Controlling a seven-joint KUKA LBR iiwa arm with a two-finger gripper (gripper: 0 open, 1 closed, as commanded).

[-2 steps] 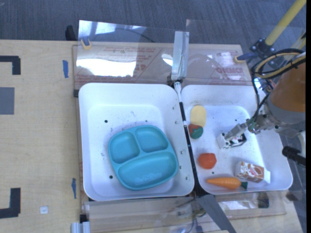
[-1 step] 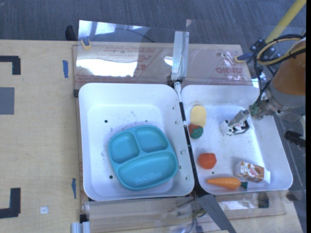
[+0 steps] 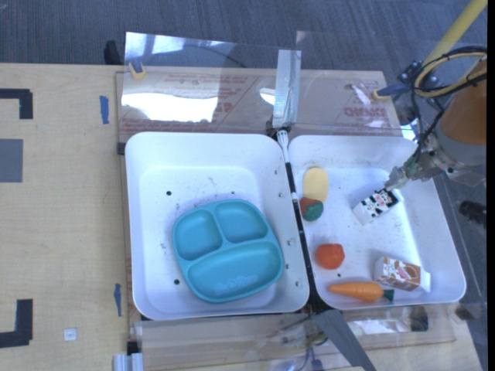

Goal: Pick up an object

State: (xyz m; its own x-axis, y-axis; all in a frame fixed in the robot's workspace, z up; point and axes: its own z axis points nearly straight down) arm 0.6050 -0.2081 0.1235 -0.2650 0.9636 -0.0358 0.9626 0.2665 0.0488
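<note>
Camera view: both bins seen from above, the arm coming in at the right.
Left bin: it carries a blue plate with three compartments, lying toward the front edge.
Right bin: it carries six small things, all resting on the floor of the bin.
Yellow piece: near the left edge of the right bin, touching or almost touching the green-red ball just in front of it.
Red ball: nearer the front edge, apart from the others.
Carrot: along the front edge, its green end close to the carton in the front right corner.
Spotted block: black and white, about the middle of the right bin, lying at a slant.
Gripper: low over the right bin, its tip at the upper right end of the spotted block; touching or just above it, I cannot tell which.
Grip: whether it is open or closed, I cannot tell from this view.
Done: the gripper is brought to a thing, and the spotted block is probably the target.
Left: nothing is seen lifted; the block looks to lie on the bin floor, so the grasp and the lift are, in my judgement, not yet done.
</note>
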